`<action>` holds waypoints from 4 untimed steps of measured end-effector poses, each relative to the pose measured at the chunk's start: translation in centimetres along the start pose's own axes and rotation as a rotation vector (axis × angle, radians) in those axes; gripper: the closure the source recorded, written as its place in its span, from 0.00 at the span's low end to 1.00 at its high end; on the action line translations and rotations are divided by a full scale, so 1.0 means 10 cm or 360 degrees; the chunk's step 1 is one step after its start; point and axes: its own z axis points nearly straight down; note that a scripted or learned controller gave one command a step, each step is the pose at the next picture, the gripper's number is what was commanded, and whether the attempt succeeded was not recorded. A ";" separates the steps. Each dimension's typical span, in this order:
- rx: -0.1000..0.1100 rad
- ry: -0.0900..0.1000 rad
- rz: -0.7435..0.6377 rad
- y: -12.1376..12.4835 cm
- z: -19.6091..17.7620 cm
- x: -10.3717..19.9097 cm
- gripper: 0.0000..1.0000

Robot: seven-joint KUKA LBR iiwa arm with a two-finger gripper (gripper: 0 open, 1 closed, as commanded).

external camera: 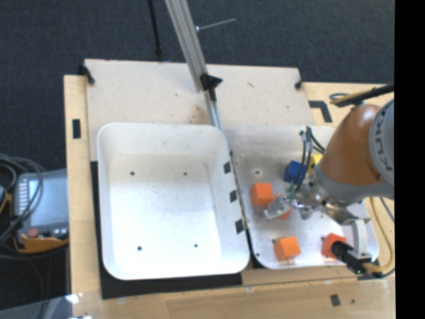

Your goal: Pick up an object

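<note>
Worktop [153, 92] carries two white bins side by side. Left bin [106, 178] is on the far side from the arm. Arm [358, 155] reaches from the right over the right bin [255, 151]. Claw [282, 208] hangs low mid-bin; can't tell how far apart it stands or whether it grips anything. Orange block [261, 193] just left of it, second orange block [287, 247] near the front wall, a third orange piece [331, 244] front right, blue block [295, 171] behind the claw.
</note>
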 end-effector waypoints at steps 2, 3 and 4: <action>-0.0016 0.0000 0.0012 0.02 0.39 -0.02 1.00; -0.0016 -0.0002 -0.0007 0.10 -0.06 -0.05 1.00; -0.0018 -0.0002 -0.0008 0.12 -0.57 -0.06 1.00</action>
